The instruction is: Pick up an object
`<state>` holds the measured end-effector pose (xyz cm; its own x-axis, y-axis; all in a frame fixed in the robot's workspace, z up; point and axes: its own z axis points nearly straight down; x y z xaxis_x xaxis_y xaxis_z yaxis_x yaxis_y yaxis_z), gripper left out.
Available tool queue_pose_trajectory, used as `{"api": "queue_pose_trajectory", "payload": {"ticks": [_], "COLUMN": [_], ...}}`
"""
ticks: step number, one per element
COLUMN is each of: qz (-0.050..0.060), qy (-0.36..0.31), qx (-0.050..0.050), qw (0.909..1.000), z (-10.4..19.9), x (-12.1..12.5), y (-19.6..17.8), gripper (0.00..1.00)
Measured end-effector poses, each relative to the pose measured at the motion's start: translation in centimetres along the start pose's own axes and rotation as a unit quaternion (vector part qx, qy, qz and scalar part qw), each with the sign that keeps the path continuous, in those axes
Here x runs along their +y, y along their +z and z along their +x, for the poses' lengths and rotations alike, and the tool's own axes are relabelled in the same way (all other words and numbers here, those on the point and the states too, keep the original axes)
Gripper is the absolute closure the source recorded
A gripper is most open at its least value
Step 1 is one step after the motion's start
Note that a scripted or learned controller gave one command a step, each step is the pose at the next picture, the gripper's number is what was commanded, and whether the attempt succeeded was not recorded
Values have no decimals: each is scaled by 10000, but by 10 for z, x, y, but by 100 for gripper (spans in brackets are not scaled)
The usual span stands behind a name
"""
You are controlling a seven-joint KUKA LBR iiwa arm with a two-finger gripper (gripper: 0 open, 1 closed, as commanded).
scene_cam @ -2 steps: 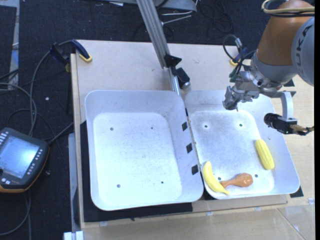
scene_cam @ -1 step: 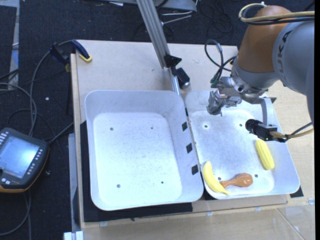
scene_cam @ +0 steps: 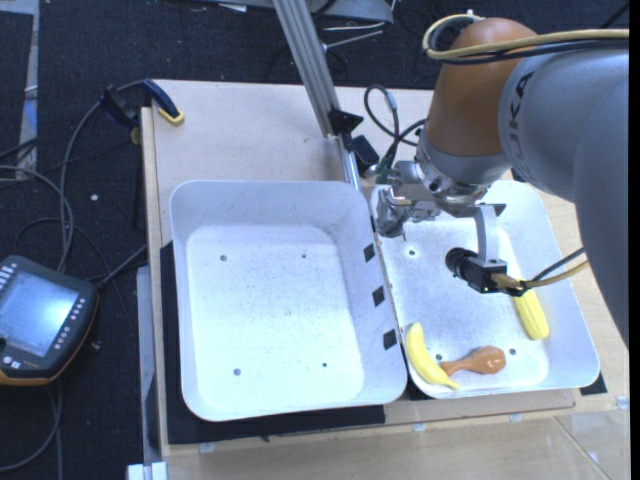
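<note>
over the right bin's [scene_cam: 560, 368] far left corner, close to the wall it shares with the left bin [scene_cam: 200, 388], the gripper [scene_cam: 392, 214] hangs from the grey arm [scene_cam: 560, 98] with its orange band [scene_cam: 478, 88]. whether it is open or closed, i cannot tell. nothing visible is held by it. along the right bin's near edge lie a banana [scene_cam: 425, 358], in the near left corner, and a brown drumstick-shaped toy [scene_cam: 478, 362] touching it. a corn cob [scene_cam: 530, 313] lies near the right edge. a small black camera unit [scene_cam: 472, 268] juts from the wrist over the bin's middle.
</note>
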<state>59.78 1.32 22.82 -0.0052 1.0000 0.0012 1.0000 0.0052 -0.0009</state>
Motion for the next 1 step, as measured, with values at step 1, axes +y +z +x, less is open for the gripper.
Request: {"api": "queue_pose_trajectory", "payload": {"ticks": [1], "qz": [-8], "qy": [1], "qx": [0], "qw": [10000], "z": [52], "x": [-5], "y": [-13], "gripper": [100]}}
